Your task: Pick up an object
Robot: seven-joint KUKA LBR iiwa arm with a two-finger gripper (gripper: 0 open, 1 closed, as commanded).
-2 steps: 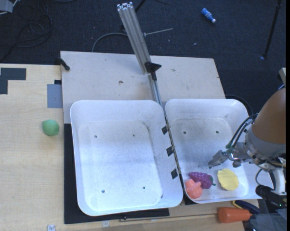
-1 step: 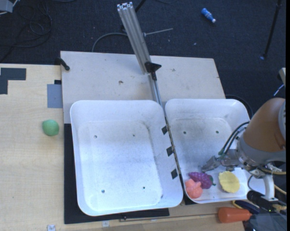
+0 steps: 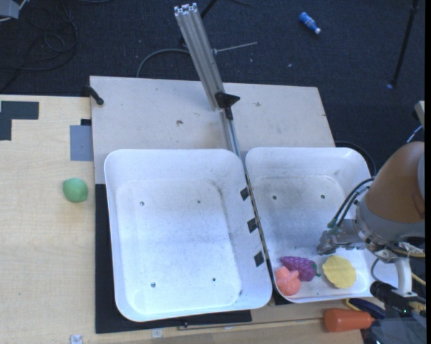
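Camera view shows the jaws (image 3: 328, 244), whose state I cannot tell, hovering just beside the yellow object (image 3: 339, 271) in the right bin (image 3: 308, 160).

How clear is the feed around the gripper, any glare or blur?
Camera view: soft and low in detail; the gripper is a dim blur, fingers unreadable. The right bin is evenly lit without glare; purple toy and yellow toy show colour but fuzzy edges.
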